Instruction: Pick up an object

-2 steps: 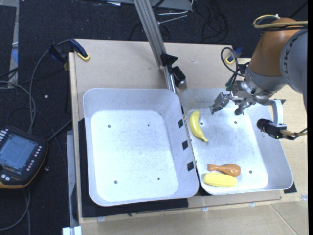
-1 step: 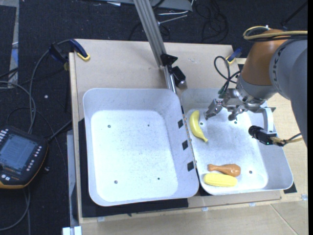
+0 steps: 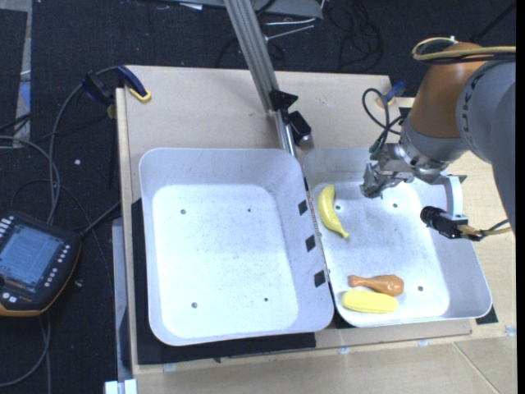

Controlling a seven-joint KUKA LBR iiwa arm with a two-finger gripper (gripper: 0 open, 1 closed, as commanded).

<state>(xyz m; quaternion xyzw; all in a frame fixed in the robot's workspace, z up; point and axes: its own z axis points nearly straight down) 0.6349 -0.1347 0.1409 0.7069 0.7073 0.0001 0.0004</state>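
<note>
Camera view from above: the hand [image 3: 373,185] hangs over the right bin's [image 3: 459,261] far end, just beside the banana [image 3: 330,212]; its fingers are too small and dark to judge. A drumstick [image 3: 378,283] and a yellow corn-like piece [image 3: 369,302] touch at the bin's near edge, well apart from the hand.
</note>
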